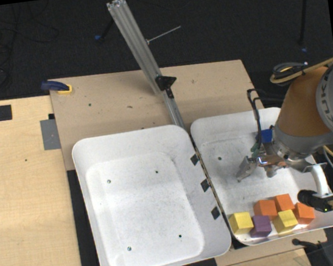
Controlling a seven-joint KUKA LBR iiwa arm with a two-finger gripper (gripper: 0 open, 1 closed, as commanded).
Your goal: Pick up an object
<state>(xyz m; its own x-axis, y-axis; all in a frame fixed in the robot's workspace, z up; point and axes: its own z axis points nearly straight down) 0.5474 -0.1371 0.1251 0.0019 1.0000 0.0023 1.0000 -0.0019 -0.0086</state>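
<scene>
Several small blocks lie clustered at the near edge of the right bin (230, 145): a yellow block (241, 221), a purple block (262, 225), an orange block (265, 208), a second orange block (284, 202), another yellow block (284, 221) and an orange block (305, 212) at the far right. My gripper (258, 170) hangs over the middle of the right bin, a short way above and behind the blocks. Its two grey fingers stand apart, open, and nothing sits between them. The grey and orange arm comes in from the right and covers the bin's right wall.
The left bin (91, 164) lies beside the right one, with black clips along the shared rim (201, 170). A slanted metal rail (143, 52) rises behind the bins. The wooden bench surrounds them, and cables lie on the dark floor behind.
</scene>
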